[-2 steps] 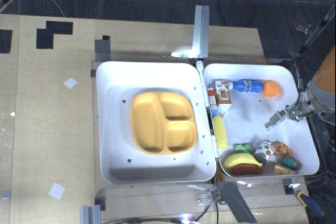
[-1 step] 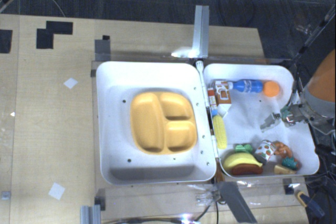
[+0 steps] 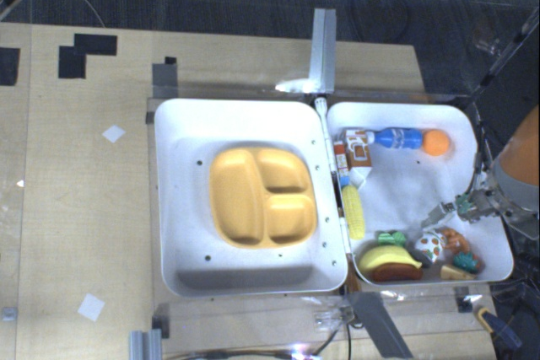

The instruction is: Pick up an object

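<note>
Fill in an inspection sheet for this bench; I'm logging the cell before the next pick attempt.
Surface: wooden bench bearing two white bins side by side.
Job's things: right bin holds a blue bottle with an orange cap, a corn cob, a banana and small toys along the near wall.
Clutter: yellow divided tray in the left bin; black marks on the bench's far left.
Grippers: gripper over the right bin's right side, nothing seen between its fingers.
Cables: thin cables along the near edge, below the bins.
Surroundings: dark carpet beyond the bench.
</note>
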Motion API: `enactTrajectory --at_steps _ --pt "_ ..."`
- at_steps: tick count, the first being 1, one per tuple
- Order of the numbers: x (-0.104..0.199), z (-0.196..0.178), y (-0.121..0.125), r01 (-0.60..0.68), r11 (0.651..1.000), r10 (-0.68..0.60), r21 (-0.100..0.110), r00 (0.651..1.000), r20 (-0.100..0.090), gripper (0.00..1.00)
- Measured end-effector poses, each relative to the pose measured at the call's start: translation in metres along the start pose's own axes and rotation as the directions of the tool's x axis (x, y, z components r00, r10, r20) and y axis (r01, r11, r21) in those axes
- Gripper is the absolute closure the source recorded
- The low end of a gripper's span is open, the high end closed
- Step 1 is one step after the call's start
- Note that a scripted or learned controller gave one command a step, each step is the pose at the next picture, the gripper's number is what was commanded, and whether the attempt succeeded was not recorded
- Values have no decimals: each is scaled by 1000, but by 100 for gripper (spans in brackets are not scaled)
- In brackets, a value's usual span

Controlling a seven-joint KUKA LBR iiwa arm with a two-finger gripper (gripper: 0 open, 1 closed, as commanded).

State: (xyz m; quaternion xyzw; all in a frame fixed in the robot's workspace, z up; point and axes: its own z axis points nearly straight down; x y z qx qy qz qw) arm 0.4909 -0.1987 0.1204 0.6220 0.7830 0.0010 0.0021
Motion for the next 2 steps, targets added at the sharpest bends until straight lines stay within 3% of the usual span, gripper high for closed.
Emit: enactTrajectory --at_steps 1,2 --pt "-16 33 100 -247 969 247 -5 969 1 0" --pt "17 33 150 -31 1000 31 -3 1000 0 0"
